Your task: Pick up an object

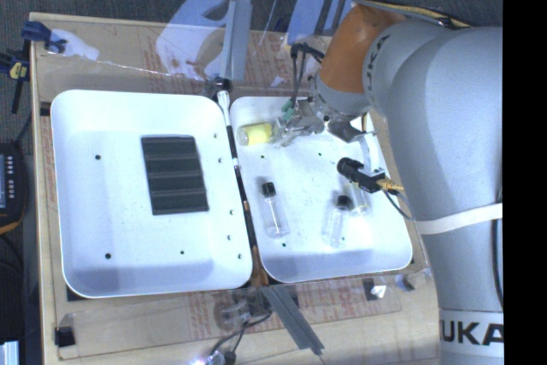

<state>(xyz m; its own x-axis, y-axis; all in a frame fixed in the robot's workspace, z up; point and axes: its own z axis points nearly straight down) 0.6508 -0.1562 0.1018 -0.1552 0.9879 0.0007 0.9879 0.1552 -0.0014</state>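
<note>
Camera view has the pincer [289,126] low at the right bin's [389,256] far end, just beside the yellow object [255,133], whether apart or together I cannot tell, so nothing looks lifted yet and the pickup remains.

The tabletop [102,47] is a pale wooden board with faint reddish print. Two shallow white bins sit directly on it, side by side and touching: the left bin [85,184] and the right bin [342,265]. A blue clamp [38,34] grips its far left corner.
</note>
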